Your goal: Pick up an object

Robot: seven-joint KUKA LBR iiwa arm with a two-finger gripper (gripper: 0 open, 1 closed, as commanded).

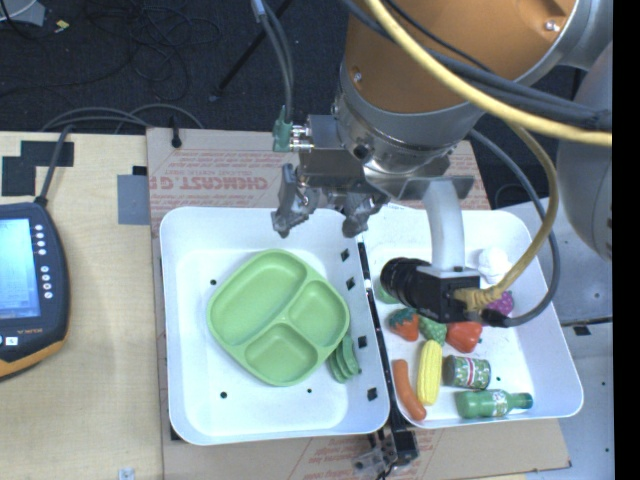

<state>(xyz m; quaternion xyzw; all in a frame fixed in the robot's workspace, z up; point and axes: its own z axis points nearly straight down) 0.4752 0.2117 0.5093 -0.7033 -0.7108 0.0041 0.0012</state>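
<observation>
Lighting is bright and even from overhead. The two white bins point(190, 268) are close to overexposed, with detail washed out on their floors. The green plate point(277, 315) casts only a short, soft shadow. The orange arm housing point(450, 28) shows a broad dull sheen and is slightly out of focus. The background above the bench is dark. Overall sharpness is moderate, with slight grain.

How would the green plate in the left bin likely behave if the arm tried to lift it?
The green plate looks like rigid moulded plastic, so probably stiff and light. It lies flat in the left bin with a low rim, so a grip from above may slip. Gripping one edge would likely tilt it.
</observation>
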